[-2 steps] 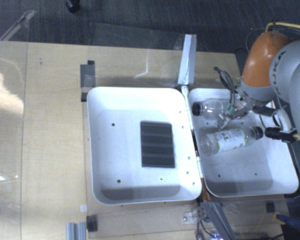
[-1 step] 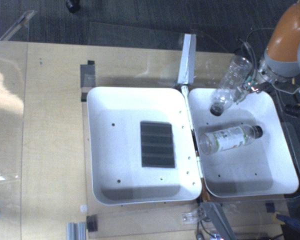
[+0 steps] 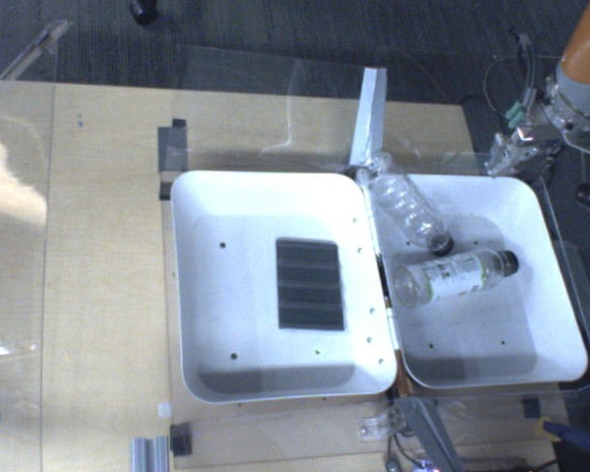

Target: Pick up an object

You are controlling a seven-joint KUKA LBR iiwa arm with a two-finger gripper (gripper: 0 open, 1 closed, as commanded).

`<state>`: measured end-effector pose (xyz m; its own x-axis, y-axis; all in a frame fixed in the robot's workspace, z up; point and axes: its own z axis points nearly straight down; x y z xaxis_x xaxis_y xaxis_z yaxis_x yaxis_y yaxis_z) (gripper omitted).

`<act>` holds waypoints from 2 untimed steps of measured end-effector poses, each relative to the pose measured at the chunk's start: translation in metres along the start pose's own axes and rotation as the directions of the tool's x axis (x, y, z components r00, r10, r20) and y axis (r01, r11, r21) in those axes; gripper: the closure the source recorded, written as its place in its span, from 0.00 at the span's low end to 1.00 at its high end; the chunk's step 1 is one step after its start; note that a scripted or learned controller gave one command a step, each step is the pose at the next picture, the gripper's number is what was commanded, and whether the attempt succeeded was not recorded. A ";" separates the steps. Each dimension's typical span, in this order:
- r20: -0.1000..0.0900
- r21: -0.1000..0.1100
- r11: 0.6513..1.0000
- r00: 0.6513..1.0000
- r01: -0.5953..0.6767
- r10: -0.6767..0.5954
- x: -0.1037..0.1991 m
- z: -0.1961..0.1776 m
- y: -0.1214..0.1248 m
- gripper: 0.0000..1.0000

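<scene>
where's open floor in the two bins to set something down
Left bin: bare floor all around the dark ribbed pad at its centre. Right bin: free along the near and right walls; crowded at the far-left, where two clear bottles lie.

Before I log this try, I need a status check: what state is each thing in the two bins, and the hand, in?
Clear ribbed bottle: lying on its side in the right bin, at the wall nearest the left bin, dark cap on.
Labelled bottle: lying on its side, dark cap on, untouched.
Dark ridged tray: flat in the left bin.
Hand: above the right bin's far corner, holding nothing visible.
</scene>
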<state>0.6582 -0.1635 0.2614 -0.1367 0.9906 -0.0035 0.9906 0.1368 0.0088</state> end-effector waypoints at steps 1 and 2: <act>0.000 0.000 1.000 1.000 0.000 0.000 0.000 0.000 0.000 0.00; -0.002 0.003 0.993 0.993 0.122 -0.122 0.012 0.087 -0.014 0.00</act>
<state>0.6431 -0.1539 0.1740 -0.2561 0.9666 -0.0021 0.9666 0.2561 0.0049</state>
